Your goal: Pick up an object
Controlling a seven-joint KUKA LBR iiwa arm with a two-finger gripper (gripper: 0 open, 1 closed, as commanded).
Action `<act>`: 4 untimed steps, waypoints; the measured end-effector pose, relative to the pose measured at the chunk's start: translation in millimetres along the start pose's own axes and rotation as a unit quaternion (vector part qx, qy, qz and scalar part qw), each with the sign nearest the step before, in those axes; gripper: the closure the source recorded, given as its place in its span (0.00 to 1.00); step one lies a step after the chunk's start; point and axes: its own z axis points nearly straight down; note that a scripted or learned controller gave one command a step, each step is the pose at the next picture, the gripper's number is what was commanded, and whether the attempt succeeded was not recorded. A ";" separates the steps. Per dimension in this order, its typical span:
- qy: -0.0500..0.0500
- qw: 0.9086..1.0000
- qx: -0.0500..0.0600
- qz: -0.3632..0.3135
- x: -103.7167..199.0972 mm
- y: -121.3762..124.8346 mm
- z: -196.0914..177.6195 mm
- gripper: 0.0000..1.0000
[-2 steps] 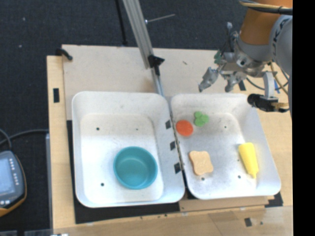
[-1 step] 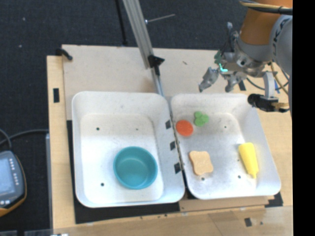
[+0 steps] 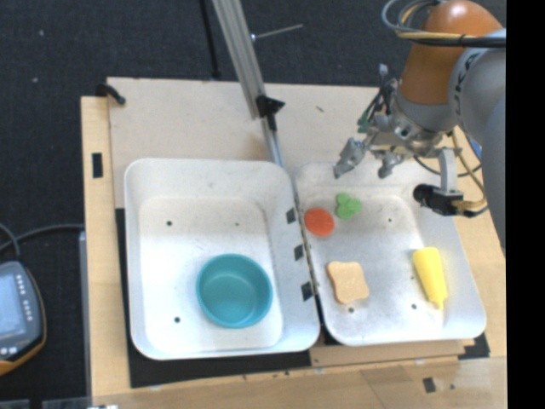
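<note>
My gripper (image 3: pixel 366 164) hangs open above the back edge of the right bin (image 3: pixel 464 309), with nothing between its two fingers. A small green object (image 3: pixel 347 205) lies just below it in the bin. An orange-red round piece (image 3: pixel 319 221) sits to the left of the green one. Toward the front lie a tan toast slice (image 3: pixel 347 281) and, at the right, a yellow corn cob (image 3: pixel 430 274). A teal bowl (image 3: pixel 234 290) stands in the left bin (image 3: pixel 149 228).
A slanted metal post (image 3: pixel 243 54) rises from the bench behind the bins. A black cable fitting (image 3: pixel 438 199) hangs by the right bin's back right rim. The grey arm with its orange band (image 3: pixel 443 49) comes in from the upper right.
</note>
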 end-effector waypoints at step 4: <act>0.001 1.000 -0.006 0.001 3.5 -7.0 36.8 1.00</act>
